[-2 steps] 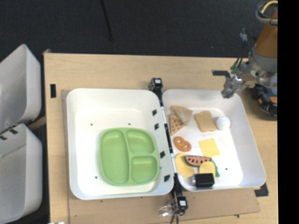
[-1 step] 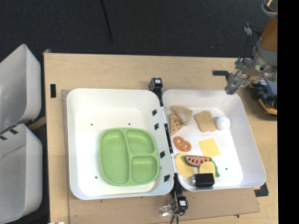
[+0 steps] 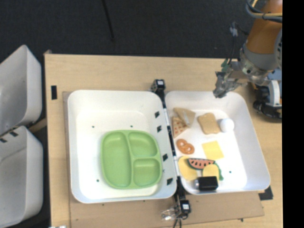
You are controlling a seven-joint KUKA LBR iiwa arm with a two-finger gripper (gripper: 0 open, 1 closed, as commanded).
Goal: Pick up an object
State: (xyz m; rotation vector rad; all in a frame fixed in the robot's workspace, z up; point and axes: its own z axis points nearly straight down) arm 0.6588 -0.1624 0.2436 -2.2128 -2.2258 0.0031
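Observation:
The right bin [image 3: 240, 109] holds several small food toys: a tan wedge [image 3: 184, 115], a waffle piece [image 3: 178, 126], a brown toast slice [image 3: 207, 123], a white ball [image 3: 226, 125], an orange pretzel ring [image 3: 185, 147], a yellow cheese square [image 3: 213, 150], a watermelon slice [image 3: 201, 164] and a black block [image 3: 207, 183]. My gripper [image 3: 221, 90] hangs over the far rim of the right bin, up and right of the toast. Nothing is seen between its fingers.
The left bin [image 3: 85, 113] carries a green divided plate [image 3: 131, 159]. A divider with black clips [image 3: 166, 127] runs between the bins. White chairs [image 3: 16, 127] stand at the left, past the bench edge. The arm's orange band [image 3: 263, 34] is at top right.

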